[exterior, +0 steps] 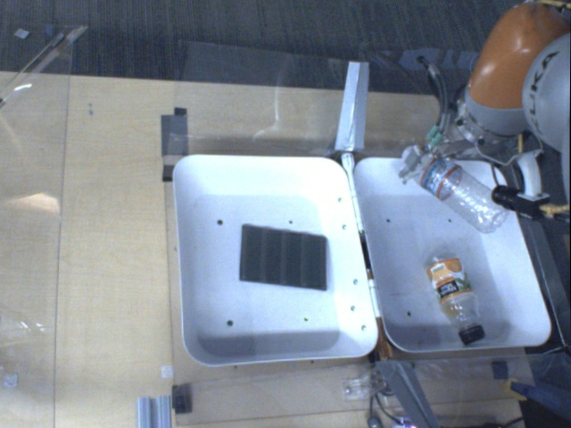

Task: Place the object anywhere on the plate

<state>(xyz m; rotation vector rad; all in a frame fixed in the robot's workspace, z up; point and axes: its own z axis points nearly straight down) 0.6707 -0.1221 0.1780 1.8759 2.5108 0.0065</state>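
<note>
Bottle, clear, tilted at right bin's top edge, at the gripper | grip state: cannot tell | bottles: two, second lying in right bin | plate: one, dark, left bin

Two white bins side by side, wooden bench, dark carpet
</note>
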